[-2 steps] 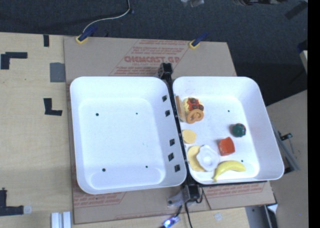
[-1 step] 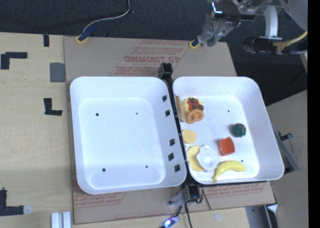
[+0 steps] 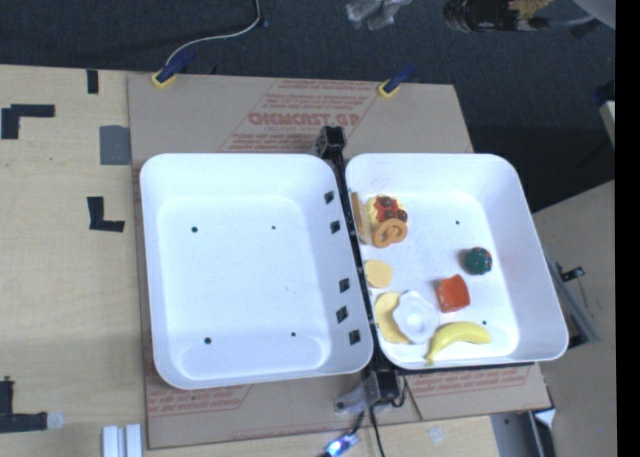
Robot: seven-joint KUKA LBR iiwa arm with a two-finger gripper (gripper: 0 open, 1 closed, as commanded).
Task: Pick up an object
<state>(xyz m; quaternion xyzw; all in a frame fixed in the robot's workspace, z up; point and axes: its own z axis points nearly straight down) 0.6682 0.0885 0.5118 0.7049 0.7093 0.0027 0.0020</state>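
The desk [image 3: 60, 275] is tan, with black marks on its left part and a brown cardboard sheet [image 3: 300, 120] under the two bins. A white cable [image 3: 225, 35] runs across the dark floor at the top and ends near a yellow-and-blue clamp [image 3: 172, 67] at the sheet's upper left corner. A second clamp [image 3: 397, 80] sits at the sheet's upper right corner.

The left bin [image 3: 165, 195] lies just beside the right bin [image 3: 500, 185], and their inner walls meet along a line of black clips [image 3: 345, 260].

All the objects lie in the right bin. Near its left wall, at the upper part, a thin stick [image 3: 355, 217] lies beside a doughnut [image 3: 389, 233], with a small red and dark item [image 3: 387, 211] touching the doughnut's upper side. Below them lies a round yellow slice [image 3: 377, 273]. Lower still, a white fried egg [image 3: 414, 315] rests partly on a larger yellow piece [image 3: 386, 317]. A banana [image 3: 458, 338] lies along the bin's lower wall, just beside the egg. Above the banana sits a red block [image 3: 452, 293], and up and right of that a dark green ball [image 3: 477, 261].

The end effector [image 3: 385, 0] hangs at the top of the view, over the dark floor, well apart from both bins. It is blurred, and whether its fingers are apart or together cannot be told. Nothing shows between them.
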